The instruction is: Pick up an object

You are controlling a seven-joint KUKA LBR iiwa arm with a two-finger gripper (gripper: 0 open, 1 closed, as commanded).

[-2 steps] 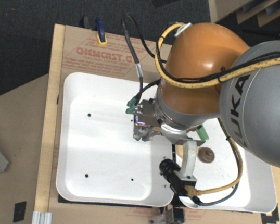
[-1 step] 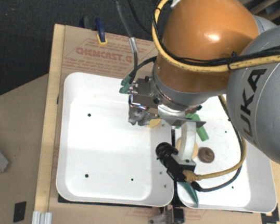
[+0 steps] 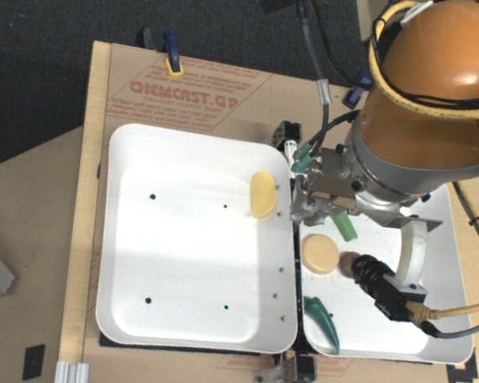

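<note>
Right bin (image 3: 453, 265): round tan disc (image 3: 320, 254) just below gripper (image 3: 306, 208).

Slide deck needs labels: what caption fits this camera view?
KUKA arm's hand low over the right bin near a tan disc and teal piece; yellow oval in left bin.

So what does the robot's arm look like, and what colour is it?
The arm is fat and round, with a shiny orange band above a grey wrist. Black and yellow cables loop around it. Its tool is small, grey metal with thin wires.
</note>
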